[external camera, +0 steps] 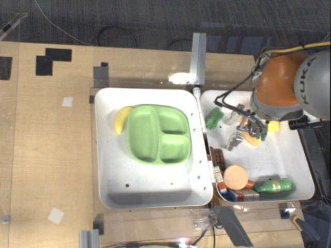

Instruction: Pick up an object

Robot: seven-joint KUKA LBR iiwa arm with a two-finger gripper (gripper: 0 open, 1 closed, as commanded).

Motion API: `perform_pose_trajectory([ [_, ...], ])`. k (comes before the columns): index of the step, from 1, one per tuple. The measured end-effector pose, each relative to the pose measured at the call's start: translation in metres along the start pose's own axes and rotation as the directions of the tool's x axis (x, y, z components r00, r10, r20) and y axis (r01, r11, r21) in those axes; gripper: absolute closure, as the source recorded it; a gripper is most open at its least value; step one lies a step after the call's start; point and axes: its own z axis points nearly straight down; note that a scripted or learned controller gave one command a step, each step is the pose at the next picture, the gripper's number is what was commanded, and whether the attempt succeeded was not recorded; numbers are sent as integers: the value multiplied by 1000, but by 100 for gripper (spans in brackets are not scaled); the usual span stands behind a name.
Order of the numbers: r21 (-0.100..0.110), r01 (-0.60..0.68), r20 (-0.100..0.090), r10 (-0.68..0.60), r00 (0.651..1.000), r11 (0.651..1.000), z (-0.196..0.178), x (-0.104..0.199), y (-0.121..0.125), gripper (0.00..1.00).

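Note:
My gripper (242, 134) hangs low over the back of the right bin (289, 164), below the arm's orange band. A pale yellow wedge (253, 140) lies right beside it, partly under the tool. A yellow block (273, 126) sits just to the right, half hidden by the wrist. A small green object (213, 119) lies to the gripper's left by the bin wall. Nearer the front are a round tan disc (236, 176), a green bottle (272, 186) on its side and a brown bar (217, 159).
The left bin (111, 180) holds a green divided plate (157, 134) with a yellow banana (121, 120) at its left edge. A metal post (198, 56) stands behind the gap between the bins. Small red and blue items (239, 195) lie at the right bin's front wall.

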Motion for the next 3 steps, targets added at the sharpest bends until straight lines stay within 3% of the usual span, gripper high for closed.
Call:
perform_pose_trajectory([
  [1,-2,5,18,-5,1000,1000,-16,-5,2,100],
  [2,-2,5,17,-5,1000,1000,-15,-5,2,0],
  [3,0,6,1,-6,1000,1000,0,4,9,0],
])
